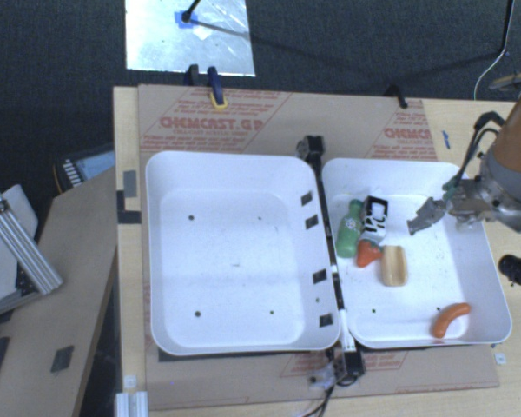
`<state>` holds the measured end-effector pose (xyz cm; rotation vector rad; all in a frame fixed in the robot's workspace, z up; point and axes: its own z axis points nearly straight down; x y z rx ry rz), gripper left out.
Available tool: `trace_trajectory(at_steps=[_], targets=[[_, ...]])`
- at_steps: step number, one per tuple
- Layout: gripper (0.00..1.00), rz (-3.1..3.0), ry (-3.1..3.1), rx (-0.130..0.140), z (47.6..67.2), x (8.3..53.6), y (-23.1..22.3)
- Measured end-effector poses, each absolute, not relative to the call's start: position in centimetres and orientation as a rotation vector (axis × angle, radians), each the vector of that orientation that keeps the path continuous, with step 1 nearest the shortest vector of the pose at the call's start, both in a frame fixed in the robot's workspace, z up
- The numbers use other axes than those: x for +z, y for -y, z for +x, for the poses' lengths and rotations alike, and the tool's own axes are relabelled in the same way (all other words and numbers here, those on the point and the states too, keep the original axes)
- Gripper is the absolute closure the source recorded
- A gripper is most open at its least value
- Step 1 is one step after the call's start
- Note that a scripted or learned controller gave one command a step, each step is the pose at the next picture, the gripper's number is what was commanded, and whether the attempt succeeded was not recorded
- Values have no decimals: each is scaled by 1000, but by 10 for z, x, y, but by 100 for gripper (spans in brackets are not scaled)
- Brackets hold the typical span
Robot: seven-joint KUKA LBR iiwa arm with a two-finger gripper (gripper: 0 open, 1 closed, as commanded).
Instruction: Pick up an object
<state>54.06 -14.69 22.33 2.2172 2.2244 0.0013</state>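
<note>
- Gripper hovers over the right bin, holding nothing; whether it is open, I cannot tell.
- Green bottle, black-and-white item, carrot and bread roll cluster at its 8 o'clock, by the bin's left wall.
- Orange sausage lies apart, near the 5 o'clock corner.

Even, bright light; soft focus; faint shadows.

a robotics lab: taped cardboard bench, twin white bins, aluminium framing.
</note>
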Motion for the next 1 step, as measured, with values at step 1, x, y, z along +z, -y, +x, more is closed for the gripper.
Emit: trace_trajectory(at_steps=[1], targets=[[0, 2205, -2214, 9, 597, 322, 195]])
